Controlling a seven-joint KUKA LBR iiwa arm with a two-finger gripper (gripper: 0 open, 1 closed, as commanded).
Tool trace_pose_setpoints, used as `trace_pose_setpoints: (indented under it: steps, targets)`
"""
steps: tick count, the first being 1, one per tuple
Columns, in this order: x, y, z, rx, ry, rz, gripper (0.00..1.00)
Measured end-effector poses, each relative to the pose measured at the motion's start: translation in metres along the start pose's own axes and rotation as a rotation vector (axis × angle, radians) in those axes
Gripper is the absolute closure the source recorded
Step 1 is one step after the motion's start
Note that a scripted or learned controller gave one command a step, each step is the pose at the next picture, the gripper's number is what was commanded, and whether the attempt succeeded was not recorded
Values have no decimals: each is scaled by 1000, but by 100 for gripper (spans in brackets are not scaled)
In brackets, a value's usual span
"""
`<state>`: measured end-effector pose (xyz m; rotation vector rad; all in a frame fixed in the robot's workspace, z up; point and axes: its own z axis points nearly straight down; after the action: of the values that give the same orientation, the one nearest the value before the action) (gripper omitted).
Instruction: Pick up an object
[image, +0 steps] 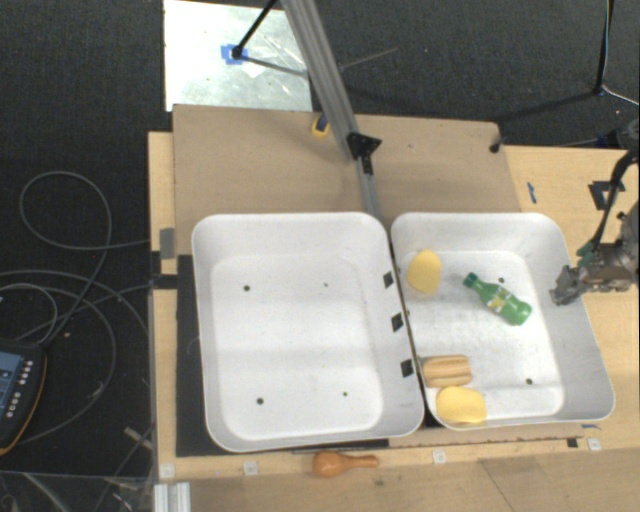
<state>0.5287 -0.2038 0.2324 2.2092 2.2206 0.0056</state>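
Bench: a tan board top that bears two shallow white bins side by side, with dark floor around it.
Left bin: white, with a few small dark dots on its floor.
Right bin: white, and it holds four things, all apart from the gripper.
Green bottle: lies on its side near the middle of the right bin, tilted, with its cap end toward the upper left.
Yellow lemon-like piece: rests in the upper left part of the right bin, just beside the wall shared with the left bin.
Hot dog bun: tan, lies across the lower left part of the right bin, near the shared wall.
Yellow rounded piece: sits at the lower left corner of the right bin, just below the bun.
Gripper: hangs over the right rim of the right bin, well to the right of the bottle; nothing is seen between its fingers, and whether they are spread or closed I cannot tell.
Orange pear-shaped thing: lies on the bench just outside the front edge of the bins.
Grey pole: runs at a slant from the top of the view down to the gap between the bins.
Cables: loop on the floor at the left.
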Motion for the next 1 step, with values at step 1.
trace_pose_setpoints:
  steps: [1]
  targets:
    - [-1,2,-54,1,1,-1,100]
